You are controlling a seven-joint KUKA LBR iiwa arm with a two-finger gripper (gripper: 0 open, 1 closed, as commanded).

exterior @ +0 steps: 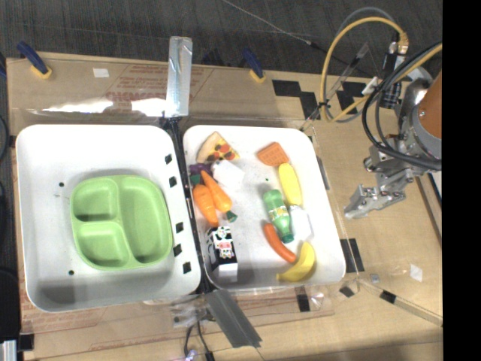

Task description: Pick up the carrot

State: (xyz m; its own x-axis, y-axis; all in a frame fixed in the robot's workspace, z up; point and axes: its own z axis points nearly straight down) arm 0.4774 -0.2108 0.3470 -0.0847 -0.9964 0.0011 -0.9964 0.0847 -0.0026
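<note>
Probably the carrot, by the right bin's left wall, is light, stiff and smooth, best pinched across its middle; whether the gripper, outside the bin, is spread, I cannot tell.

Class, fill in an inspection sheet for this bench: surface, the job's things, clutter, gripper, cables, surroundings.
Surface: cardboard-covered bench bearing two white bins.
Job's things: carrots lie against the right bin's left wall.
Clutter: pizza slice, corn cob, green bottle, banana; green divided plate in the left bin.
Gripper: gripper outside the bins, to their right, holding nothing.
Cables: yellow and black cables loop above the arm.
Surroundings: dark carpet.
</note>
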